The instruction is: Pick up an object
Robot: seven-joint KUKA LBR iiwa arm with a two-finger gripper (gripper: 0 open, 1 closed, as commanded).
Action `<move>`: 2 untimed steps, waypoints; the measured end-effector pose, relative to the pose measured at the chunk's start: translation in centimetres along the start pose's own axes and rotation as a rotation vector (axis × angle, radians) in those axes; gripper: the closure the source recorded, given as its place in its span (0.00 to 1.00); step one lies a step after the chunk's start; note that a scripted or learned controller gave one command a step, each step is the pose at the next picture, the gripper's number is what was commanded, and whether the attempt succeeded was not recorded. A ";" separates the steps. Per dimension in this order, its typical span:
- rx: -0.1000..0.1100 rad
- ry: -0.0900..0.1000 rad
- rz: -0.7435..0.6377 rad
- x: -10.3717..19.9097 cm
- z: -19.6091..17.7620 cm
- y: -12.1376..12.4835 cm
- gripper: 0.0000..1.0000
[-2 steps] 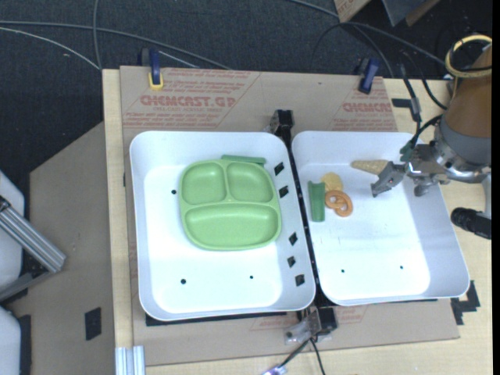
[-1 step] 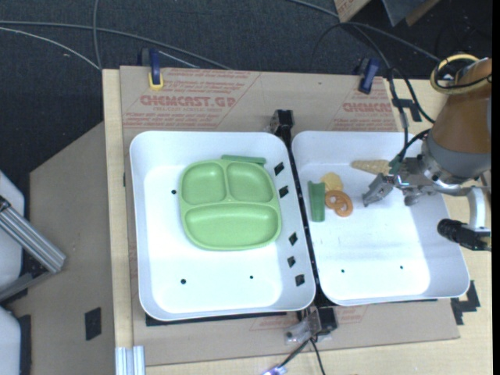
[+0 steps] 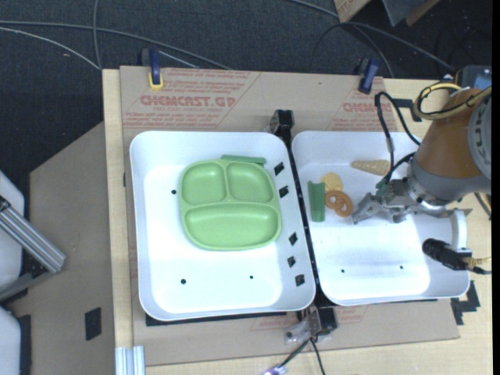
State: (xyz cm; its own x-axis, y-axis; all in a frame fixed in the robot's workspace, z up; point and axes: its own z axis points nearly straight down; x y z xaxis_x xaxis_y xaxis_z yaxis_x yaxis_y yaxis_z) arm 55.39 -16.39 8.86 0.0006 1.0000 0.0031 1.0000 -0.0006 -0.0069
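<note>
Gripper (image 3: 366, 209) low over right bin (image 3: 375, 276), fingers pointing left, spread a little, nothing between them. Brown ring (image 3: 340, 202) just left of fingertips, not clearly touching. Yellow round piece (image 3: 333, 183) above ring. Green stick (image 3: 316, 201) farther left. Tan cone (image 3: 370, 165) above jaws. Green divided plate (image 3: 230, 205) in left bin (image 3: 156, 233), well left.

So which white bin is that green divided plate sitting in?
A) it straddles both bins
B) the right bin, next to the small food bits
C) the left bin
C: the green three-compartment plastic plate lies wholly inside the left shallow white bin, while the green stick and the orange ring sit in the right white bin near the robot's hand.
</note>
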 end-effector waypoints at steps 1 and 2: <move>-0.007 -0.002 0.000 0.0 -1.5 0.2 1.00; -0.011 -0.004 0.001 -0.5 -6.9 -0.7 1.00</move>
State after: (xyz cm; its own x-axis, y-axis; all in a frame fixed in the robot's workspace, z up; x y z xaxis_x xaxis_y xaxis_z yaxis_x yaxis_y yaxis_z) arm 54.77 -16.91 15.81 0.0011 1.0000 -0.0013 1.0000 -0.0011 0.0046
